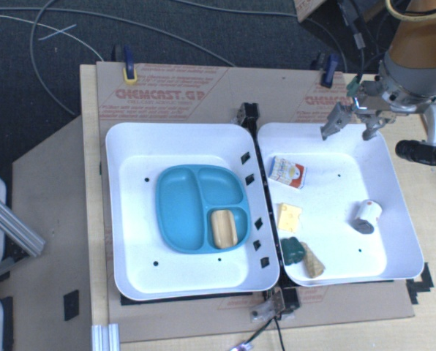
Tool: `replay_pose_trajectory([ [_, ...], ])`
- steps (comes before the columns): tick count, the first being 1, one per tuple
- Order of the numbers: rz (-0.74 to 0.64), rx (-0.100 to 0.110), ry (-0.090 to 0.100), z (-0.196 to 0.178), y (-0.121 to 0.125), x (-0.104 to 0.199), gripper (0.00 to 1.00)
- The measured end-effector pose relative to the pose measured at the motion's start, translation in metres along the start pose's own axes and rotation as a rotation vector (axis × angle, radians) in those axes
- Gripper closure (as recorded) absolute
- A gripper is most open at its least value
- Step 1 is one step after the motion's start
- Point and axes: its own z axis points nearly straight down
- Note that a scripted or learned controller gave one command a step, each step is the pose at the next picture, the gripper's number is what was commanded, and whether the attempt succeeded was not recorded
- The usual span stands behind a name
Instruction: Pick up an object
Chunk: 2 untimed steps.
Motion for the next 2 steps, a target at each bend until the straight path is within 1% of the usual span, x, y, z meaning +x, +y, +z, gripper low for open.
replay_pose_trajectory([
  [1,-0.003,-0.014,-0.002,-0.009,0.002,0.0,0.0],
  [2,-0.002,-0.011,-0.002,0.033,0.004,-0.002,0.0],
])
